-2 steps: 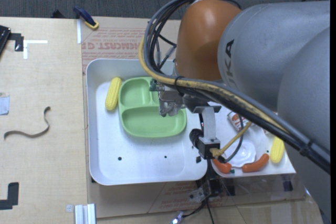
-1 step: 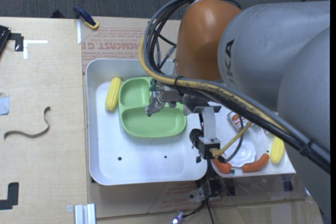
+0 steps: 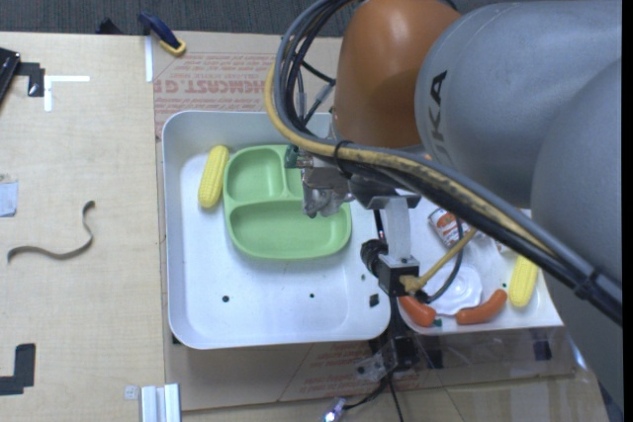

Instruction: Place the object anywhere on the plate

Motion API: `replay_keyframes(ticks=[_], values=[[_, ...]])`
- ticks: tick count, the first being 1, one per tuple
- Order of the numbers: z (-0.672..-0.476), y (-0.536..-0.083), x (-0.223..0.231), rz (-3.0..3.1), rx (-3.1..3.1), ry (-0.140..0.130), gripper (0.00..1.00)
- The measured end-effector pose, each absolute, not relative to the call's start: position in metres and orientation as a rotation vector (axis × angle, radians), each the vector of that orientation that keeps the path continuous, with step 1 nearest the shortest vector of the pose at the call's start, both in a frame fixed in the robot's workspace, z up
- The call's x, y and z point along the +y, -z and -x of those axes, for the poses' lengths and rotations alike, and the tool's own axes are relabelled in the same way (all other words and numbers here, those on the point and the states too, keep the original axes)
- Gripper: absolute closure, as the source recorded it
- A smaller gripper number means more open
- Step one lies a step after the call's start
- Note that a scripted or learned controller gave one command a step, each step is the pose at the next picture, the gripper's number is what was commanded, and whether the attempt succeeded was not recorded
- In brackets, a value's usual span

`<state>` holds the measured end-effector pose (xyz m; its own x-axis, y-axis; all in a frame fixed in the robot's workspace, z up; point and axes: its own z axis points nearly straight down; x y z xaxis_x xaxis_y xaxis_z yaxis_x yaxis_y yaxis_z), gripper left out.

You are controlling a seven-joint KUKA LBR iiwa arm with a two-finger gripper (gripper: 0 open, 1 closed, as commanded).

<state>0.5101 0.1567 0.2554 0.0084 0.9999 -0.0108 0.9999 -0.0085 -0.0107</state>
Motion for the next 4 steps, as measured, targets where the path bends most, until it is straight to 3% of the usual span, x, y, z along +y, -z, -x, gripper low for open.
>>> replay_keyframes(ticks=[1, 2, 3, 4], values=[[-0.477, -0.269, 0.157, -2.423, 2.000, 0.011, 1.00], [-0.489, -0.287, 0.178, -2.577, 1.793, 0.008, 1.00], [-0.519, -0.282, 0.228, -2.641, 1.697, 0.010, 1.00], [-0.519, -0.327, 0.173, -2.638, 1.701, 0.008, 1.00]])
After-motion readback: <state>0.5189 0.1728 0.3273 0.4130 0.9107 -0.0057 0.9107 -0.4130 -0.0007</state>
